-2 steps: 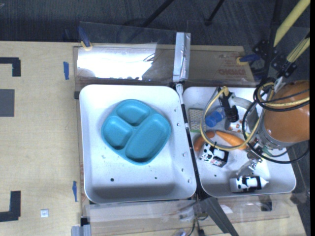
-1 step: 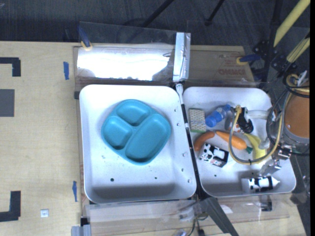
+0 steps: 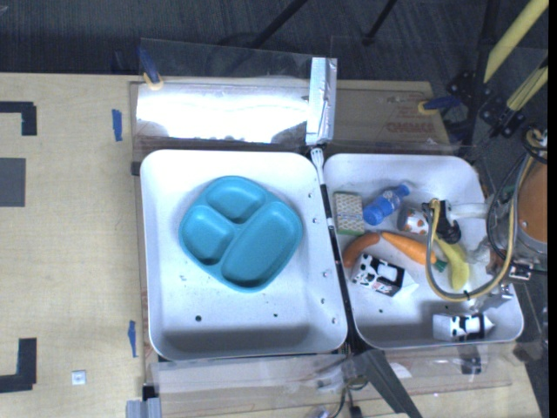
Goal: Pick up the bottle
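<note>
The arm (image 3: 531, 207) shows at the right edge of the right bin (image 3: 452, 165); whether its jaws are open or closed cannot be told. The bottle (image 3: 385, 205), clear blue with a blue cap, lies tilted in that bin's upper middle, beside a mesh sponge (image 3: 348, 212) and above a carrot (image 3: 392, 246). A banana (image 3: 452, 259) lies nearer the bin's right side.

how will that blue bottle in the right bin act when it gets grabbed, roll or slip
The blue bottle lies on its side, so it will probably roll if nudged. It looks small and plastic, likely light. Its rounded body may slip between fingers. The sponge beside it could block rolling leftward.
</note>
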You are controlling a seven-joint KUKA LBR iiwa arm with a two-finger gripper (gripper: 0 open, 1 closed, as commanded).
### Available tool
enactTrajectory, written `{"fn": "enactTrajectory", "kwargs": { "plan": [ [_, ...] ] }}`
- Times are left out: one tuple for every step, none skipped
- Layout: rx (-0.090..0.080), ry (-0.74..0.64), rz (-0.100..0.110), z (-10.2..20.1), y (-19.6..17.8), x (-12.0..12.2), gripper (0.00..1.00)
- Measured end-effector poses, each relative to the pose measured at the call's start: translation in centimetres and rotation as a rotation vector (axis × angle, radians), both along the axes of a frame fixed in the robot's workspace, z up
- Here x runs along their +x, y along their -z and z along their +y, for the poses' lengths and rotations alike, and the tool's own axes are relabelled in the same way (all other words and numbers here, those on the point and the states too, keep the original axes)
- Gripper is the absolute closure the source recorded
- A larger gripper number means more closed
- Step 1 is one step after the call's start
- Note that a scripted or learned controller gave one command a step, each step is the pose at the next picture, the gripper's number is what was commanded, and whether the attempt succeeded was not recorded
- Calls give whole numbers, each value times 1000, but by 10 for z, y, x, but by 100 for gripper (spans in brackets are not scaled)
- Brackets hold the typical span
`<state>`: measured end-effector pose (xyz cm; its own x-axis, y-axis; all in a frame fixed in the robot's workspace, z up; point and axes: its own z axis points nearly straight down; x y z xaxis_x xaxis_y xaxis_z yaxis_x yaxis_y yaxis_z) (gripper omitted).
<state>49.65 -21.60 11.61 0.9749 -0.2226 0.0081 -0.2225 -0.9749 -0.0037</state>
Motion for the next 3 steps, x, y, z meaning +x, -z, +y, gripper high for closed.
{"fn": "enactTrajectory", "kwargs": {
  "plan": [
    [2,-30,3,-3,30,-8,0],
    [4,-33,6,0,20,-8,100],
    [4,-34,6,0,20,-8,0]
  ]
}}
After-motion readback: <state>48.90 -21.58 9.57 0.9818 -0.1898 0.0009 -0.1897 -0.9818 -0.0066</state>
